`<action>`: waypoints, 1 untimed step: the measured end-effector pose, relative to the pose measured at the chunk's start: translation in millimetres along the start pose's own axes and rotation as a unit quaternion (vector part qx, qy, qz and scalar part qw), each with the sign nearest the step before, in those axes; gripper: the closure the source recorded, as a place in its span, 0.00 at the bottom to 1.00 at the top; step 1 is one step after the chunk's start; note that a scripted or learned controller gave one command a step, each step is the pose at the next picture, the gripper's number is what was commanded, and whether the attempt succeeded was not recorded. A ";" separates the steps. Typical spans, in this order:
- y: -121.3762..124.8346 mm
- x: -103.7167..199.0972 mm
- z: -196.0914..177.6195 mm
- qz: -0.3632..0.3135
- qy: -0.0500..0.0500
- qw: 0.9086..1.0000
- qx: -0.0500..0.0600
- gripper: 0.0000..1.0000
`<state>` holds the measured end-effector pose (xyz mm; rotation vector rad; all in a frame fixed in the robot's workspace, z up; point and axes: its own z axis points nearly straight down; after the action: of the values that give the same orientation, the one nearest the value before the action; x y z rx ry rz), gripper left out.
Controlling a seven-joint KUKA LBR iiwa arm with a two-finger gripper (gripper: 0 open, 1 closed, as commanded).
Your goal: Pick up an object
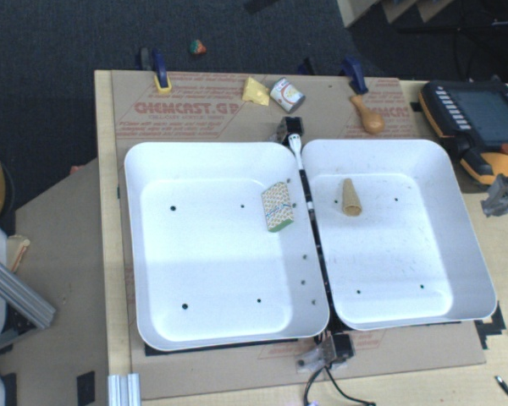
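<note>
Patterned box (278, 205) at about 2 o'clock in left bin (135, 227), close to the wall by the divider; small cone (350, 197) at about 10 o'clock in right bin (467, 227), lying flat. Likely failures: wall crowding a grasp on the box, or cone rolling off when nudged. Cannot tell gripper state; box print too blurred to read, grey item (499, 194) at frame's 3 o'clock edge cut off.

Bright, even overhead light; the left bin (152, 227) is slightly shaded across its upper half. Soft focus overall, dim floor (68, 24).
</note>
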<state>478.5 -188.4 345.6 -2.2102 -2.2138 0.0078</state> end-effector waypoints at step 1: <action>8.7 133.5 88.1 -0.005 0.000 1.000 -0.002 1.00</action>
<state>485.8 -54.4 258.2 -2.2003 -2.2280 0.0041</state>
